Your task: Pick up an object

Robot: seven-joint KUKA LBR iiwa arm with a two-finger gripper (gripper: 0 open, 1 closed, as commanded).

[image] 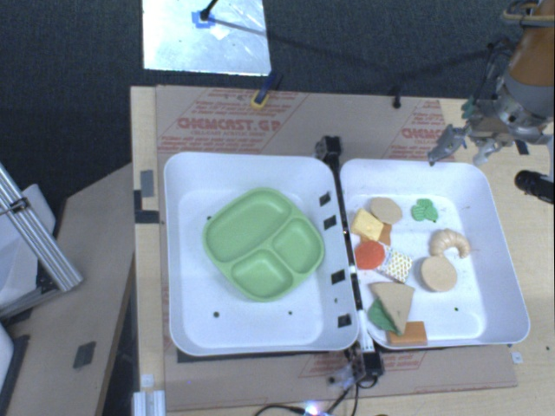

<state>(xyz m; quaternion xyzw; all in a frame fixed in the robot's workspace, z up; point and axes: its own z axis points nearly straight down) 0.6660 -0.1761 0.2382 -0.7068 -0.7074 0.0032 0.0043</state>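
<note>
Right bin rim below hand, fingers spread, holding nothing, toy food well apart

Both white bins look like smooth, slightly glossy plastic. The green divided plate has a matt plastic sheen. The table shows a pale, wood-like matt top, under a printed cardboard sheet. A shiny, foil-like metallic panel lies on dark, rough carpet.

I work in a robot lab: two white bins sit on a cardboard sheet over the bench, with an aluminium frame at the left edge.
</note>
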